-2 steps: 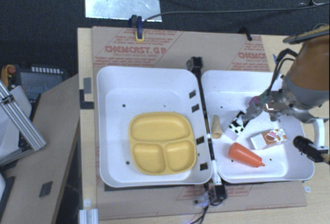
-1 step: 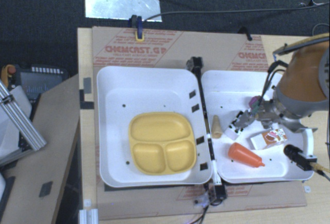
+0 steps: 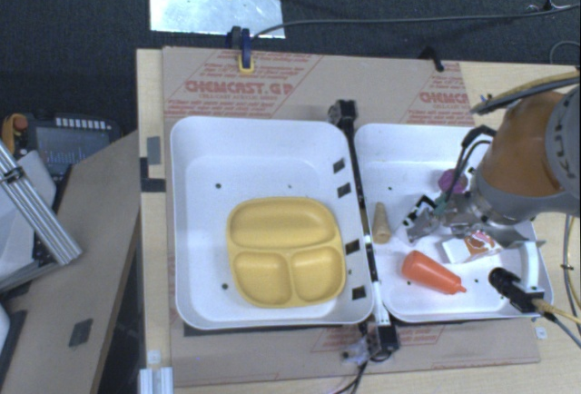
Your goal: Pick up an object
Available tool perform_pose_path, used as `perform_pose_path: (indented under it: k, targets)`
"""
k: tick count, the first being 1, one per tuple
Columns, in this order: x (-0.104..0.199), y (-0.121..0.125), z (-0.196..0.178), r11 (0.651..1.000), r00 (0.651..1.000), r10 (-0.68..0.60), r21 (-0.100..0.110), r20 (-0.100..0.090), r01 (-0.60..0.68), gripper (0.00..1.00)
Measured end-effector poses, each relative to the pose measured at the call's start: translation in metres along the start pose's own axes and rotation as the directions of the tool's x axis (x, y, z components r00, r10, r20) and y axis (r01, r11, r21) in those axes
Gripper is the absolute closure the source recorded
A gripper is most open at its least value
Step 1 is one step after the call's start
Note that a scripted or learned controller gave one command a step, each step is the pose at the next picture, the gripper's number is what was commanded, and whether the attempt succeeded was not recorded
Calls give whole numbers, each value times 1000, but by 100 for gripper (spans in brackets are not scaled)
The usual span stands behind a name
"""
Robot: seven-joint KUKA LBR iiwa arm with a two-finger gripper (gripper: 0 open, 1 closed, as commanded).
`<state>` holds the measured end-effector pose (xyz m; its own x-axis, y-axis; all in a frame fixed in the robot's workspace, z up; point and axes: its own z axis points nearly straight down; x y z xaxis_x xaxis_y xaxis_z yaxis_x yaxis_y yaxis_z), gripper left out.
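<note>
The worktop (image 3: 152, 93) is viewed by a single camera fixed above it and tilted down at a slant. The left white bin (image 3: 254, 156) and the right white bin (image 3: 399, 156) are framed whole at middle range, and the arm (image 3: 526, 147) is seen entering from the right.

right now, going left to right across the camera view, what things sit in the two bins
yellow divided tray → tan cone → orange carrot-shaped toy
</note>
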<state>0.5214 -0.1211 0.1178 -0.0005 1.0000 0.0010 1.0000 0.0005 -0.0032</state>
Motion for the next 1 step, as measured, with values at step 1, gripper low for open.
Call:
perform_pose_path:
  k: [1]
  targets:
    - [0,2,-13,1000,1000,0,-6,2,0,100]
